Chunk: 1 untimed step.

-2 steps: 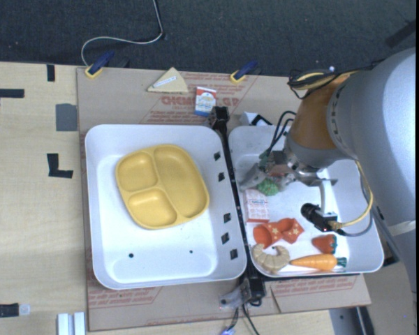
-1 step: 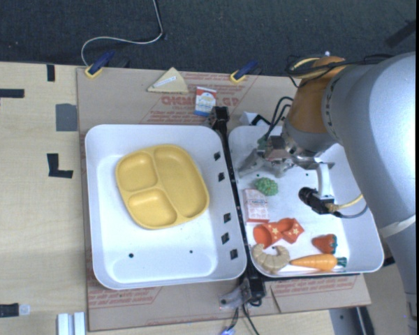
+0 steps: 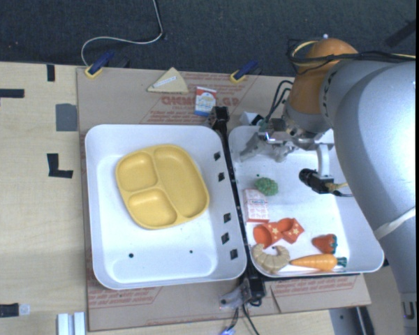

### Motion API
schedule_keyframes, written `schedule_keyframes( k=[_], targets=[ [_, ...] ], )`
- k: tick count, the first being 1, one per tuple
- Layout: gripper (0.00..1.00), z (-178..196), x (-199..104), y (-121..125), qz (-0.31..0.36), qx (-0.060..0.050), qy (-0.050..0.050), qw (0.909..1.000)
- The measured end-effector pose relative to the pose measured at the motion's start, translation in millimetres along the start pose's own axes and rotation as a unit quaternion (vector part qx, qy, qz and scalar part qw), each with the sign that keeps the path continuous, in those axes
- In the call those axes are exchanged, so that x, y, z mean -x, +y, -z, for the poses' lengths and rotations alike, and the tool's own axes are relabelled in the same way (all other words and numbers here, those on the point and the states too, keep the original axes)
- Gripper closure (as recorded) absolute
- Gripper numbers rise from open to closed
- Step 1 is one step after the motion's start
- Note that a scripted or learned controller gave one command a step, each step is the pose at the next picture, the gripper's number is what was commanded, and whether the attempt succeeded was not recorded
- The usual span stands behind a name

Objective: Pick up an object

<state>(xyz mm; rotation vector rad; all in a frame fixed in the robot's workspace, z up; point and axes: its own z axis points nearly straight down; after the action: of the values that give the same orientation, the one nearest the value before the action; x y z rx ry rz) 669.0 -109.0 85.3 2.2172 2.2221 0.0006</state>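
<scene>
My gripper (image 3: 267, 145) hangs low over the far end of the right bin (image 3: 304, 208), apart from the objects, and I see nothing in it. A small green broccoli piece (image 3: 266, 185) lies just in front of it. Nearer the camera are a pink-and-white packet (image 3: 255, 204), a red pepper-like piece (image 3: 279, 230), a beige shrimp-like toy (image 3: 272, 258), an orange carrot (image 3: 315, 262) and a small red fruit (image 3: 325, 243).
The left bin (image 3: 105, 187) holds a yellow divided plate (image 3: 162, 185). Behind the bins, on the cardboard, stand a small red-and-blue carton (image 3: 205, 102) and a pale wedge (image 3: 169, 82). The arm's bulk covers the right bin's right side.
</scene>
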Motion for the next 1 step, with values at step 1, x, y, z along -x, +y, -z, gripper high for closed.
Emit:
schedule_keyframes(
  k=[1],
  targets=[
    [0.00, 0.5, -13.7, -37.3, -0.001, -0.001, 0.000, 1.0000]
  ],
)
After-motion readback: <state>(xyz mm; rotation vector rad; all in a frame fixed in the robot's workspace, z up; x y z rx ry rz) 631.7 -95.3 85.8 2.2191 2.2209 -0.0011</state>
